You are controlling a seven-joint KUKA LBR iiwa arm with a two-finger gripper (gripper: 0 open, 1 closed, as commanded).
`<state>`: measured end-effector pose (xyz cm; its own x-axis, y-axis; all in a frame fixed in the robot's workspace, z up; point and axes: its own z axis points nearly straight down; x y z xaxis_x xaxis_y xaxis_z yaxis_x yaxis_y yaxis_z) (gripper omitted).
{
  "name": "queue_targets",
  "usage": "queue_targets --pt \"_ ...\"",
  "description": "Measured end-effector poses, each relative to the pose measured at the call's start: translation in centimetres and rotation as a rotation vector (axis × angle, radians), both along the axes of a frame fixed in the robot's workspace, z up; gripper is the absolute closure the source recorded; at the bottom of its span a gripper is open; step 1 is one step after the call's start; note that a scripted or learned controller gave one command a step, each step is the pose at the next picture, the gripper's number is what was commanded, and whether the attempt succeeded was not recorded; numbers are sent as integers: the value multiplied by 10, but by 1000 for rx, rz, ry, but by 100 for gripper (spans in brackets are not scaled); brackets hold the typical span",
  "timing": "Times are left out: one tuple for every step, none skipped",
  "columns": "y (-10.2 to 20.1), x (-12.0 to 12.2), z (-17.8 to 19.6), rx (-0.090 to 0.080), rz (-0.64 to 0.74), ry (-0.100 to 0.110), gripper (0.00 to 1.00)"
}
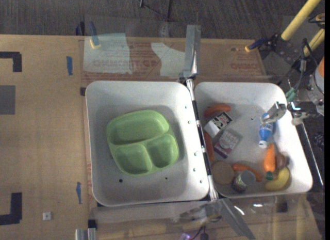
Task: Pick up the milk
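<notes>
In the right bin (pixel 289 97), the gripper (pixel 275 113) is hanging over the upper right part, reaching in from the right. Cannot tell how its jaws are standing. Just below it, a small blue-and-white bottle (pixel 264 133) is lying on the bin floor. The milk (pixel 217 124), a small white carton with dark print, is sitting at the bin's upper left, below an orange sausage (pixel 216 109). A carrot (pixel 269 157) and banana (pixel 277 180) are lying at lower right. A green divided tray (pixel 143 142) is sitting in the left bin (pixel 98 130) on the counter (pixel 41 130).
</notes>
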<state>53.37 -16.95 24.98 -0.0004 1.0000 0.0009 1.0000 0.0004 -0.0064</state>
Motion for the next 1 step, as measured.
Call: queue_targets --pt "33 58 -50 -1 152 -4 0"
